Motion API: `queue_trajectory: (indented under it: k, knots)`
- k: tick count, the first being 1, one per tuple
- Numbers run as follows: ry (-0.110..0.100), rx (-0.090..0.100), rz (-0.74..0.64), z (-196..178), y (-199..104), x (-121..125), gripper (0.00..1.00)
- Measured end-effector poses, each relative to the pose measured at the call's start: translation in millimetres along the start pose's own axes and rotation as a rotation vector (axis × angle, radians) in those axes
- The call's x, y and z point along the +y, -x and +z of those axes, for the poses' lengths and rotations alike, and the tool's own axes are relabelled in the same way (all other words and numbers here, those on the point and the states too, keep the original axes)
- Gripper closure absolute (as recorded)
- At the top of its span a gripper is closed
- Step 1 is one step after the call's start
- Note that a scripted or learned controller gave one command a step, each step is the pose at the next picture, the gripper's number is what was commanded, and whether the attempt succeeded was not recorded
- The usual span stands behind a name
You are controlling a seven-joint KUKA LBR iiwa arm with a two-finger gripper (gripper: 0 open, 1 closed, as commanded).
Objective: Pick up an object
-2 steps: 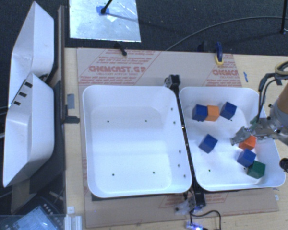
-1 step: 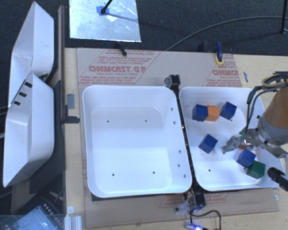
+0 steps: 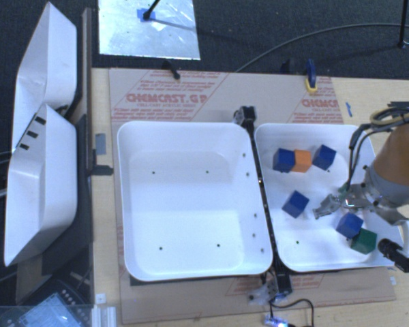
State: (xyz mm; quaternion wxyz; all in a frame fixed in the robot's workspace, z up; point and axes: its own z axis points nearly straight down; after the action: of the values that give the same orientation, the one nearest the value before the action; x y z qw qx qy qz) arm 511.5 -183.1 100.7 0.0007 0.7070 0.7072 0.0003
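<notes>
The right bin [image 3: 307, 261] holds several small blocks. Near its far wall a blue block [image 3: 283, 160], an orange block [image 3: 303, 160] and another blue block [image 3: 324, 157] sit in a row. A lone blue block [image 3: 296, 204] lies mid-bin. At the near right a blue block [image 3: 349, 224] touches a green block [image 3: 363, 240]. My gripper [image 3: 338, 204] hangs low over the right bin, between the lone blue block and the blue-green pair, just above and left of that pair. Nothing shows in its grasp.
The left bin [image 3: 133, 203] stands beside the right one, split from it by a dark divider [image 3: 262, 196]. The arm's orange band [image 3: 399, 162] covers the right bin's right side. Cables [image 3: 368, 125] loop near the wrist. White trays [image 3: 44, 135] lean at the far left.
</notes>
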Motion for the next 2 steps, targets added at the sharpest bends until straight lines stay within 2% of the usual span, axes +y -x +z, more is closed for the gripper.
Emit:
queue_trajectory:
  k: [1, 2]
  knots:
    - [0.001, 0.0, 0.001, -10, 0, 0, 1.0]
    - [0.004, -0.001, -0.001, -58, -4, 10, 1.0]
